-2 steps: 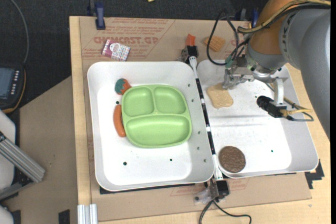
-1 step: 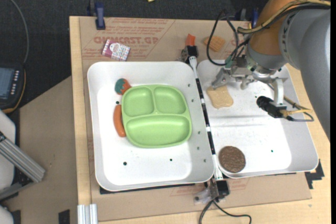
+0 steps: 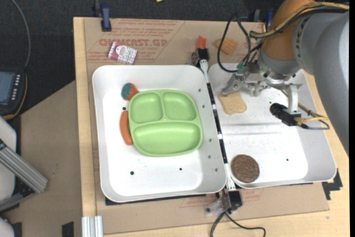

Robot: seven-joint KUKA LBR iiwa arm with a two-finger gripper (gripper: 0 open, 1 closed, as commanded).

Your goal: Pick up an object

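Down in the right bin, the gripper hangs just above a tan bread-like slice near the bin's upper left corner. Its fingers look spread, with nothing between them. A round brown patty lies near the front edge. The left bin holds a green divided plate.

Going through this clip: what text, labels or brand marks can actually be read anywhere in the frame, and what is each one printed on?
"CHEMCAST GP": faint red print, repeated across the brown protective sheet covering the bench top; my reading of the letters is uncertain.
Small pink and white packet behind the left bin: it carries print, too small to read.
Dark device at the left edge: its screen is too blurred to read.
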